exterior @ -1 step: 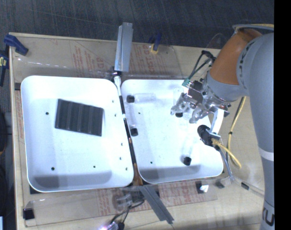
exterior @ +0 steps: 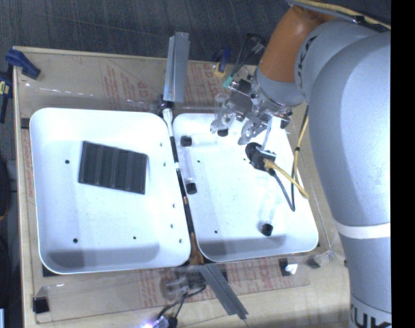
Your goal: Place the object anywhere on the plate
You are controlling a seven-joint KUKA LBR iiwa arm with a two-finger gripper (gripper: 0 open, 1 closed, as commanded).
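A dark grey ribbed rectangular plate [exterior: 113, 168] lies flat in the left bin [exterior: 50, 238], towards its back left. My gripper [exterior: 233, 128] hangs over the back of the right bin [exterior: 296, 241], near its far wall and well to the right of the plate. Its two fingers [exterior: 221, 124] stand apart, with bare bin floor showing between them. A faint pale shape [exterior: 267, 207] lies on the right bin's floor in front of the gripper; it is too washed out to identify.
A ridge [exterior: 180, 183] divides the two bins. Small black studs [exterior: 185, 141] dot the bin floors. A black plug with a yellow cable [exterior: 282, 176] dangles from the wrist over the right bin. The large grey arm [exterior: 351, 149] covers the right side.
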